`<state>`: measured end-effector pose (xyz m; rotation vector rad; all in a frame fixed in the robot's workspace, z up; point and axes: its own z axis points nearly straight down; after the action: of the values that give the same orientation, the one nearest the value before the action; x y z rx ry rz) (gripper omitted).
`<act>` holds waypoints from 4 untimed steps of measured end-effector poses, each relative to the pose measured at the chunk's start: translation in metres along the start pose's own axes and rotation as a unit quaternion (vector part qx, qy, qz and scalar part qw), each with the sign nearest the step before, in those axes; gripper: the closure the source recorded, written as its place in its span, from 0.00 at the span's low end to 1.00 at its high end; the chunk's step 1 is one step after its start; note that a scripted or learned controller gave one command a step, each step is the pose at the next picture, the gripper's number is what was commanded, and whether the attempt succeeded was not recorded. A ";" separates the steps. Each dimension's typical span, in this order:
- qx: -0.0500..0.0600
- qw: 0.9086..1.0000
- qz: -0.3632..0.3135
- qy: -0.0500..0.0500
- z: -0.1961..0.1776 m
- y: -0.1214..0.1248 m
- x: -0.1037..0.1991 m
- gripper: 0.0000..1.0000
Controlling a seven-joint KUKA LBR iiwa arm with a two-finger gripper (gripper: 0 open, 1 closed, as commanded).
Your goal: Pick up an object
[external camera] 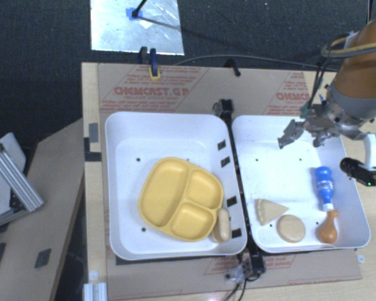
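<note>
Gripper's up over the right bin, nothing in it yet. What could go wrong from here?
1. The bottle and drumstick lie close to the right bin's wall, so a finger may hit the wall.
2. The wedge and round piece lie nearly touching; a grasp may nudge both.
3. The gripper hovers far from all four.

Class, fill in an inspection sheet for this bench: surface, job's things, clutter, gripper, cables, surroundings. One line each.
Surface: bench with cardboard sheet; left bin and right bin side by side.
Job's things: right bin holds blue bottle, tan wedge, round tan piece, orange-brown drumstick shape; left bin holds yellow divided tray and pale oblong piece at its lower right edge.
Clutter: nothing seen.
Gripper: gripper above the right bin's far side, holding nothing.
Cables: thin dark cable along the bench's far edge.
Surroundings: shiny plate, blue clamp, aluminium rail.
</note>
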<state>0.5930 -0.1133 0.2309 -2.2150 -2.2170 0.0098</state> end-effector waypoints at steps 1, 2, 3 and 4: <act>-0.005 1.000 -0.001 -0.001 -0.006 0.002 0.000 0.00; -0.004 1.000 0.000 -0.001 0.044 0.010 -0.007 0.00; -0.003 1.000 -0.001 0.000 0.103 0.017 -0.003 0.00; -0.004 1.000 0.000 0.000 0.149 0.017 -0.003 0.00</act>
<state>0.6090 -0.1160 0.0820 -2.2186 -2.2214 0.0021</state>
